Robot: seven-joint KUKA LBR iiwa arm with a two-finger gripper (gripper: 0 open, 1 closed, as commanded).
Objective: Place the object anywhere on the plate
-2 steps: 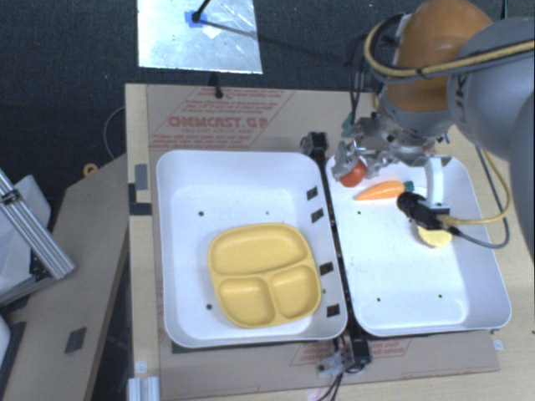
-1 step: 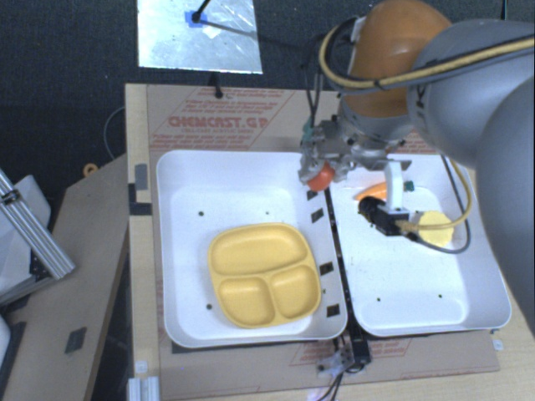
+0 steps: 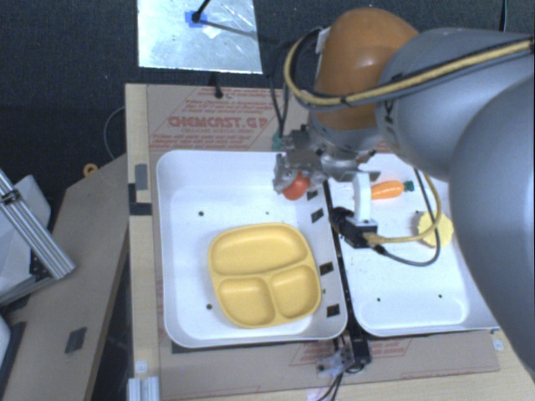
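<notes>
One slip and that red-orange object (image 3: pixel 294 189) clamped in the gripper (image 3: pixel 292 182) drops short of the yellow plate (image 3: pixel 263 272), since it's hanging over bare bin floor.

The arm (image 3: pixel 468 98) runs off the right edge and covers part of the right bin (image 3: pixel 418 307). It also hides the gripper (image 3: pixel 294 178) from above, so the red-orange object (image 3: pixel 294 190) just below the fingers shows only partly.
</notes>
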